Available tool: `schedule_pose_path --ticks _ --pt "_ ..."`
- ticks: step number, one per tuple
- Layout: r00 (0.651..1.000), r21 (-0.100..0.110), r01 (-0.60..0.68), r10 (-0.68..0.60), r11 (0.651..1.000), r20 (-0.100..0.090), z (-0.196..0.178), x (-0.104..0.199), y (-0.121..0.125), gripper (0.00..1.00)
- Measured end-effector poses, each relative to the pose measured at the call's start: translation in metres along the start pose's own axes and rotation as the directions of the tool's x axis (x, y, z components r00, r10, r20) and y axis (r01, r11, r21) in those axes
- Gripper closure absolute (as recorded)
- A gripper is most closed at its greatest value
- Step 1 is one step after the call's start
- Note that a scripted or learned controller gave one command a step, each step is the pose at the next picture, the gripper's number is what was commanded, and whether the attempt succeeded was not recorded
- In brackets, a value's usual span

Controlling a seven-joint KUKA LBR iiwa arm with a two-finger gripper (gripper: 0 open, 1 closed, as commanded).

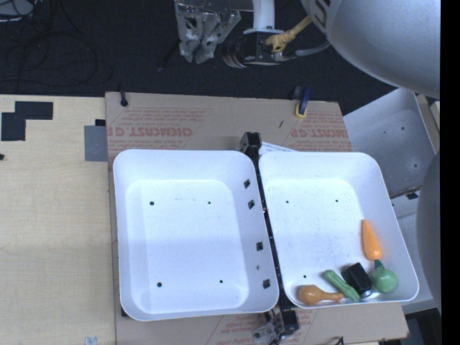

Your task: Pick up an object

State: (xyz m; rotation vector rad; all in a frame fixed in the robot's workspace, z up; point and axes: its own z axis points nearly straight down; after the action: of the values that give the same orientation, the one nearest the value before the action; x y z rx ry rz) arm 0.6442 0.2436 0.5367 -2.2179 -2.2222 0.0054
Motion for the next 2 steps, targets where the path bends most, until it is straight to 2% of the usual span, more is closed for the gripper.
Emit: schedule_pose_path --ticks 1,2 --pt "1.000 0.001 0.006 -0.006 1.000 0.001 0.000 0.001 -0.001 1.00" --pt "1.000 0.003 -0.003 0.003 1.000 0.001 0.000 -0.028 -0.001 1.00"
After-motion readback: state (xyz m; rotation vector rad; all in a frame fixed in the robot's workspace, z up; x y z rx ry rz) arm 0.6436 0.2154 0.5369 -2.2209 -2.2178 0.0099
